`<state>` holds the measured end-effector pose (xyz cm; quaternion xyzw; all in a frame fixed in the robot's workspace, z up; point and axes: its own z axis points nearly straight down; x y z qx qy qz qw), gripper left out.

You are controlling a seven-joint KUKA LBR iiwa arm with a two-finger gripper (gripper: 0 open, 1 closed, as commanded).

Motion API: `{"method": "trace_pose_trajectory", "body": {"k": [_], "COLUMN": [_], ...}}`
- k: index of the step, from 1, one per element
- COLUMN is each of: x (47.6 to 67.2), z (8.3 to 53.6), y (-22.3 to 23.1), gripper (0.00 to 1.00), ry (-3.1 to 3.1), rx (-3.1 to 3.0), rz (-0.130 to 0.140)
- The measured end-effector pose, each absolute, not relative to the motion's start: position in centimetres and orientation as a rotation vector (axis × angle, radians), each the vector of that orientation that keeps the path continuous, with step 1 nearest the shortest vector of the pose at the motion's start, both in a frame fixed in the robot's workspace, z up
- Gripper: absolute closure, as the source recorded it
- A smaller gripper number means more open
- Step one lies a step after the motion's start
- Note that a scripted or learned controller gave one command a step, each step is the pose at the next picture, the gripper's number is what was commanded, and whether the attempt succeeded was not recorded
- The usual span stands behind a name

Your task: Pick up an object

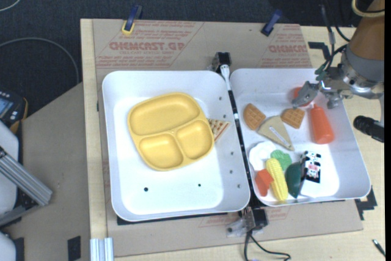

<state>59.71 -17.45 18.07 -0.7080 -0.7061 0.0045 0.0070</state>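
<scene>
**A:** Take the yellow 3-compartment plastic plate (169, 138) in the left white bin (116, 150) as your landmark. What do you see, going rightward from it?

**B:** Touching its right edge is a small waffle-patterned wedge (218, 127). Past the divider, in the right white bin (357, 162), you have a brown cookie-like piece (253, 115), a pale cheese-like wedge (275, 130) and a small brown waffle square (293, 117). Below those sit a yellow toy corn cob (278, 177), a dark green piece (294, 175) and a black-and-white cow-print item (313, 166). Farthest from the plate lies the orange toy carrot (321, 123).

**A:** And the two-finger gripper (320, 90)?

**B:** It hangs over the right bin's upper part, far right of the plate, with its 2 fingers spread and nothing between them.

**A:** So which way must you go?

**B:** I judge the carrot the nearest candidate. It lies just below the gripper in the view, toward the bin's near side, with its long axis running roughly up-down in the view. You would want the fingers closing across that axis.
</scene>
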Motion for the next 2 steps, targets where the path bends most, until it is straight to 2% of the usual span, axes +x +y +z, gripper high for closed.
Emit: {"method": "trace_pose_trajectory", "body": {"k": [1,2], "x": [60.0,59.8], "z": [19.0,13.1], "y": [-17.4,-18.1], "gripper": [0.0,0.0], "ry": [-2.221,-2.216], "rx": [-2.22,-2.217], "rz": [0.001,0.006]}}
